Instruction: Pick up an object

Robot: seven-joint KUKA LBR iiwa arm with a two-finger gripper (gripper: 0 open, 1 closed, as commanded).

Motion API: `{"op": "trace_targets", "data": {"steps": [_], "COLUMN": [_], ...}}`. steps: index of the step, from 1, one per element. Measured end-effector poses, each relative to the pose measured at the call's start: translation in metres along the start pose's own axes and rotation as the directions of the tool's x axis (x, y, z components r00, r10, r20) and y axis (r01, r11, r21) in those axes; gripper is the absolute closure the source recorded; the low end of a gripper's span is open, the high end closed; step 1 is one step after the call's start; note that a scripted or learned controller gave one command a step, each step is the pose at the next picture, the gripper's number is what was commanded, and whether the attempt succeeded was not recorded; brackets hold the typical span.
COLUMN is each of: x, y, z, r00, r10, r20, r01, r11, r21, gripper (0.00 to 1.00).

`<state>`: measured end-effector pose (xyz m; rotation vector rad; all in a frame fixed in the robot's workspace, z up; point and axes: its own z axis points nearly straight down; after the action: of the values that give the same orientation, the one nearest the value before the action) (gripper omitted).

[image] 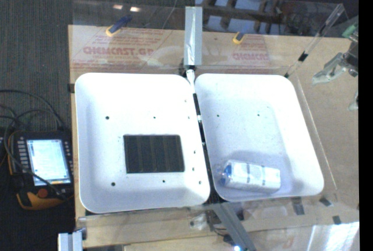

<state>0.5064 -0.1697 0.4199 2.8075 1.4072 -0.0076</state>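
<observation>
A clear plastic bottle (252, 176) with a blue-and-white label lies on its side near the front of the right bin (256, 98). A flat, dark ribbed rectangle (154, 153) rests on the floor of the left bin (93, 122), front of centre. My gripper (338, 66) is at the far right edge of the view. It is past the right bin's back right corner and far from both objects. Only a pale grey part of it shows, with nothing visibly held.
The two bins meet along a dark seam (198, 122). A clear plastic wall (145, 28) stands behind them, with a metal post (193, 34) at its middle. A handheld screen unit (45, 161) with cables lies on the floor to the left.
</observation>
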Motion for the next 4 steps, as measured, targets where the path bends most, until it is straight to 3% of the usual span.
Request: {"op": "trace_targets", "data": {"steps": [1, 2, 4], "x": [-0.033, -0.040, -0.045], "y": [-0.002, 0.006, 0.019], "z": [-0.014, -0.013, -0.013], "r00": [0.991, 1.000, 0.971], "r10": [-0.133, 0.011, 0.241], "r20": [0.000, -0.001, -0.001], "r01": [0.133, -0.011, -0.241], "r11": [0.991, 1.000, 0.971], "r21": [-0.002, 0.000, 0.001], "gripper": [0.00, 0.00, 0.00]}}
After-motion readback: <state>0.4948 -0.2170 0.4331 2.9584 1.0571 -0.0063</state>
